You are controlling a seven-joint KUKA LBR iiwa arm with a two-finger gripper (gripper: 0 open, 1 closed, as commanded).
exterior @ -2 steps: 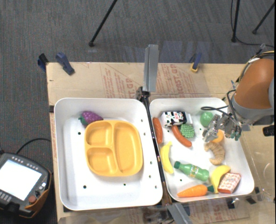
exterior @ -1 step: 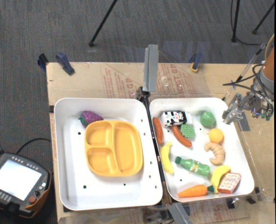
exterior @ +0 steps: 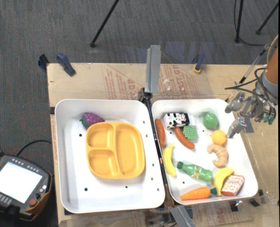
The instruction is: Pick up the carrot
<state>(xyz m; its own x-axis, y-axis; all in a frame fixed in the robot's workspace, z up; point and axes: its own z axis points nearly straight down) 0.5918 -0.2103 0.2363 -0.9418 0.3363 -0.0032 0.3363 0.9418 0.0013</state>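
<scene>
The orange toy carrot with a green top [exterior: 196, 193] lies at the near edge of the right white plastic bin [exterior: 251, 167], between a green plastic bottle [exterior: 195, 171] and a red-and-white carton [exterior: 232, 185]. Farther back sits a tan croissant [exterior: 219, 154]. The grey two-finger gripper [exterior: 238, 126] hangs over the bin's far right rim, well apart from the carrot; whether it is open or closed cannot be told.
</scene>
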